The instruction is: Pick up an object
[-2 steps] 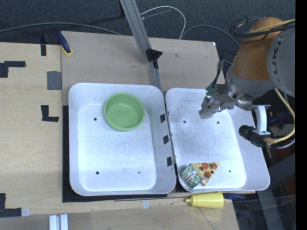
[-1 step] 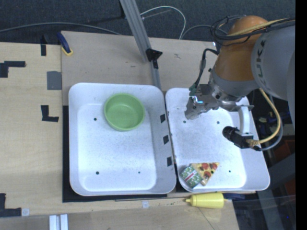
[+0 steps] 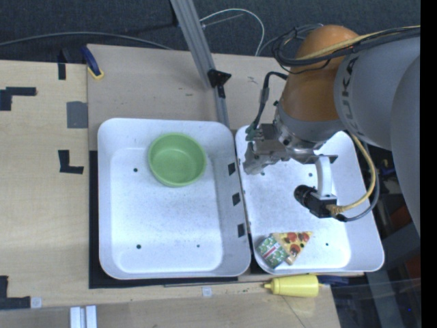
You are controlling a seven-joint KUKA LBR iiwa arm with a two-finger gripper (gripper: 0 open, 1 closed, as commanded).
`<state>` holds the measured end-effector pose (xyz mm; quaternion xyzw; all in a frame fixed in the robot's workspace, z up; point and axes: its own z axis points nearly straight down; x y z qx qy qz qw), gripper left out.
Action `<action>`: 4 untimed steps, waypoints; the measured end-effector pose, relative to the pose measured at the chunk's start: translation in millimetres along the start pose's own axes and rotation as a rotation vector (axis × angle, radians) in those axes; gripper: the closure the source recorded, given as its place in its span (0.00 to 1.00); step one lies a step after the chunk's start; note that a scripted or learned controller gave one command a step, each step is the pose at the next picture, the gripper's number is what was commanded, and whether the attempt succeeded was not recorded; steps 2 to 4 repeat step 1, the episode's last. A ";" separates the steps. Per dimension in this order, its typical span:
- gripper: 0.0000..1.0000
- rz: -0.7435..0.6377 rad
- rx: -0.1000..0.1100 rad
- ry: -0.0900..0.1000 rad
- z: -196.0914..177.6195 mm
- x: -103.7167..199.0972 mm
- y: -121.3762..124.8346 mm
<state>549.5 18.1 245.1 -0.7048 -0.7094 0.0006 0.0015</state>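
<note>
the gripper [image 3: 254, 157] hovers over the right bin [image 3: 341, 251] near its upper left corner, nothing visibly between its fingers, though whether they are spread or closed i cannot tell, while a colourful packet [image 3: 281, 245] lies near that bin's front edge, a green bowl [image 3: 177, 159] sits in the left bin [image 3: 123, 251] and a yellow bottle [image 3: 295, 286] rests on the bench just in front.
</note>
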 end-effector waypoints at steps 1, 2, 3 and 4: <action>1.00 -0.001 0.002 -0.001 18.8 57.4 -6.0; 1.00 -0.001 0.002 -0.001 18.8 57.4 -6.0; 1.00 -0.001 0.002 -0.001 18.8 57.4 -6.0; 1.00 -0.001 0.002 -0.001 18.8 57.4 -6.0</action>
